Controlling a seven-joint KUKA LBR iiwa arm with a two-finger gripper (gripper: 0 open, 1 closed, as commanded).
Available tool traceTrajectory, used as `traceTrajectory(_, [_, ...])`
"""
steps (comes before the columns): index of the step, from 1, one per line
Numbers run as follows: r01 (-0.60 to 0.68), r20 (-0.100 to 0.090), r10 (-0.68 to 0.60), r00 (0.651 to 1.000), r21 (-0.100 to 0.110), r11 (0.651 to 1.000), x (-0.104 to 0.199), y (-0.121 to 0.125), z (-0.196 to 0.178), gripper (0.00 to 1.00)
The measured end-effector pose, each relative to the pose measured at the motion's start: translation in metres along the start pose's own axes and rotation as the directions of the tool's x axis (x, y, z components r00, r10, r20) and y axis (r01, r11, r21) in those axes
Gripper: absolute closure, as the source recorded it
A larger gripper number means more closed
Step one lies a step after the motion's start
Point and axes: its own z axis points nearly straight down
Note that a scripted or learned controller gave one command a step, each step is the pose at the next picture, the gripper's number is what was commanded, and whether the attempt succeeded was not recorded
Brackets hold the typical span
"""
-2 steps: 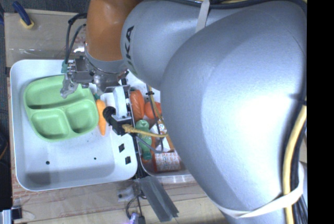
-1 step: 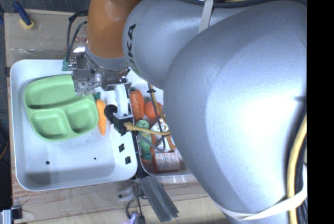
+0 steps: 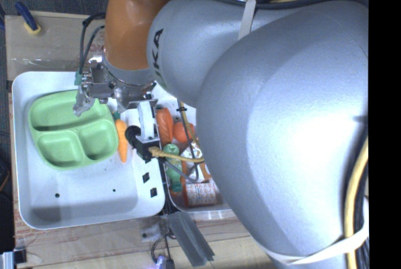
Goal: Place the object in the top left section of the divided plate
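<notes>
We are holding the tool (image 3: pixel 83 101) over the upper compartment of the green divided plate (image 3: pixel 69 133); we cannot tell its grasp state. The orange carrot-like object (image 3: pixel 121 139), our likely target, is lying beside the plate's rim, just below-right of the tool, long axis running away from it.

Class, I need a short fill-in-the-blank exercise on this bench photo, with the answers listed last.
1. The divided plate is coloured ____.
2. The plate lies in the ____ bin.
3. The carrot lies just ____ of the plate.
4. The gripper hangs over the plate's ____ section.

Answers: green; left; right; top
</notes>
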Motion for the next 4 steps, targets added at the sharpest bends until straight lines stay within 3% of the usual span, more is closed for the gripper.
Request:
traceTrajectory(1, [0.003,0.0,-0.003,1.0,0.001,1.0,0.0,0.0001,-0.0093,1.0])
traceTrajectory(2, [0.003,0.001,-0.003,1.0,0.001,1.0,0.0001,0.0001,-0.0093,0.0])
traceTrajectory(3, [0.007,0.001,-0.007,1.0,0.002,1.0,0.0002,0.0003,-0.0188,1.0])
traceTrajectory(4, [0.007,0.001,-0.007,1.0,0.002,1.0,0.0003,0.0002,-0.0187,0.0])
